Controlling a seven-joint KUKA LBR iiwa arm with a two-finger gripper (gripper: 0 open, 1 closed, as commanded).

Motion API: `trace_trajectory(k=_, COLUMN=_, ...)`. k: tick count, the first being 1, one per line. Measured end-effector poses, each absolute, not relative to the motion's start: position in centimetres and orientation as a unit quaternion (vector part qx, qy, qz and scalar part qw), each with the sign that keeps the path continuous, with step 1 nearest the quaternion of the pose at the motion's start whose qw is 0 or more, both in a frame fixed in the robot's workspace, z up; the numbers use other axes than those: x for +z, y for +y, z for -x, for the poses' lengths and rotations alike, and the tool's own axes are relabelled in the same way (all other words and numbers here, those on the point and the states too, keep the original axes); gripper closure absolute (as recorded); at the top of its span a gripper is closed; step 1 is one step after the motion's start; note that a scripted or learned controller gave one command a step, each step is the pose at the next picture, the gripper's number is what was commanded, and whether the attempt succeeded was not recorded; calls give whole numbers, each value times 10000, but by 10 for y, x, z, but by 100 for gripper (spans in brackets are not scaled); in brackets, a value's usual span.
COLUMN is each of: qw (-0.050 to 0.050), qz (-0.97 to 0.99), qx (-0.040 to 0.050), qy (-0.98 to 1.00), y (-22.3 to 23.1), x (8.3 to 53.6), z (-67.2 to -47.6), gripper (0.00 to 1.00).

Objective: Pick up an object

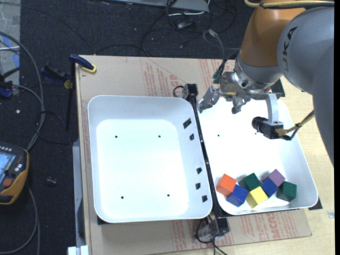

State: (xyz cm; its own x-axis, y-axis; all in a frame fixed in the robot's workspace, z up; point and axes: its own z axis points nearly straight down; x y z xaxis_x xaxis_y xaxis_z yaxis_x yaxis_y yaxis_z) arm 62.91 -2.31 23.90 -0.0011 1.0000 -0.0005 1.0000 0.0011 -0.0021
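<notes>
While the fingers [223, 101] are hanging spread and empty over the right bin's [305, 163] far edge, cubes [255, 187] are sitting clustered at its near edge; approach step, likely needing descent toward them.

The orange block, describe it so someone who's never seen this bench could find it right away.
Find the right bin, the one under the arm, and look along its near edge, where the coloured blocks sit clustered. The orange block is at the cluster's left end, nearest the divider between the bins, next to a blue block. It is the only orange one there.
</notes>
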Motion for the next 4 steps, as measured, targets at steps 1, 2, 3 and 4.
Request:
trace_trajectory(k=1, qw=9, qz=7048, qx=0, qy=-7094, y=58, x=224, z=-670, gripper=0)
trace_trajectory(k=2, qw=10, qz=7091, qx=16, qy=-7051, y=-10, x=188, z=-593, gripper=0)
trace_trajectory(k=3, qw=-2, qz=7110, qx=22, qy=-7032, y=-142, x=162, z=-561, gripper=0)
trace_trajectory(k=4, qw=15, qz=7078, qx=12, qy=-7064, y=-178, x=85, z=-592, gripper=0)
